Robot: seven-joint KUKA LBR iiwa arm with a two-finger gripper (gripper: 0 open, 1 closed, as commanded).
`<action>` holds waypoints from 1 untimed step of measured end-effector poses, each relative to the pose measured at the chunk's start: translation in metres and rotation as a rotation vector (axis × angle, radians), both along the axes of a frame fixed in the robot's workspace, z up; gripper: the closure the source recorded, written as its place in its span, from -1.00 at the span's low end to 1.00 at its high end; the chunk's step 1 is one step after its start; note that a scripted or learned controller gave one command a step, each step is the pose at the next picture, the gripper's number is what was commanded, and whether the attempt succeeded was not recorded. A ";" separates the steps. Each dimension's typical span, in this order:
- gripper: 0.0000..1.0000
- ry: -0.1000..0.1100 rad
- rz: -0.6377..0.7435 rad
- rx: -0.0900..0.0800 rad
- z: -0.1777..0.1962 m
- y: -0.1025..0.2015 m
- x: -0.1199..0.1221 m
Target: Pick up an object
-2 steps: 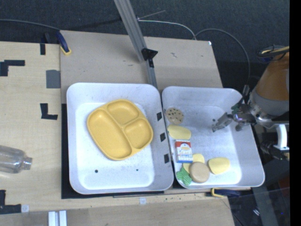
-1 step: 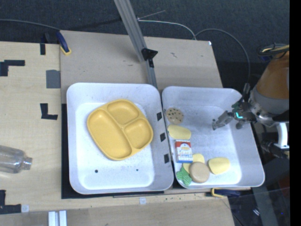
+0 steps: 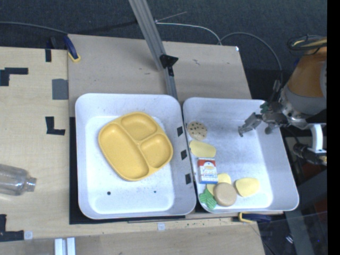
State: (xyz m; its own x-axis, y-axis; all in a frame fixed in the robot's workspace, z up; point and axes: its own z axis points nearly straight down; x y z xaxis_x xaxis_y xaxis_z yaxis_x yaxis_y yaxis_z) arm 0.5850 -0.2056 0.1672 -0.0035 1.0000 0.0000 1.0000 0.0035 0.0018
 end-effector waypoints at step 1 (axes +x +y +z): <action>-1.00 0.002 -0.002 0.001 -0.001 0.000 -0.001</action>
State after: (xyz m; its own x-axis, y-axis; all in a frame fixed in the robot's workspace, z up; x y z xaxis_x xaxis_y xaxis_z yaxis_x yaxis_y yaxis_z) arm 0.5836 -0.2057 0.1663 -0.0019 1.0000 0.0009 1.0000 0.0019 -0.0005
